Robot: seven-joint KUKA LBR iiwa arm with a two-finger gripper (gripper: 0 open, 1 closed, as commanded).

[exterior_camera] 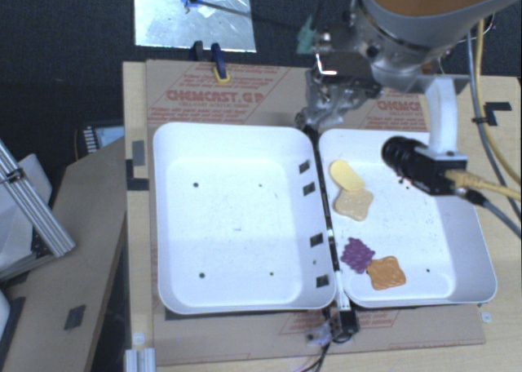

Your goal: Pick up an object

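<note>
**Arm above far edge of bins**

Gripper (pixel 320 113) sits over the seam at the bins' far edge; grip state cannot be told. Right white bin (pixel 465 281) holds a yellow oval piece (pixel 346 174), tan toast-like slab (pixel 353 204), purple lumpy cluster (pixel 356 254) and orange waffle-shaped piece (pixel 386 272).

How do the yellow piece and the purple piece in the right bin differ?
The yellow piece is smooth and oval; the purple piece is lumpy, like a cluster. The yellow piece lies toward the far end of the right bin, touching a tan slice; the purple piece lies nearer the front edge, beside an orange piece. Both lie flat close to the divider between the bins.
</note>
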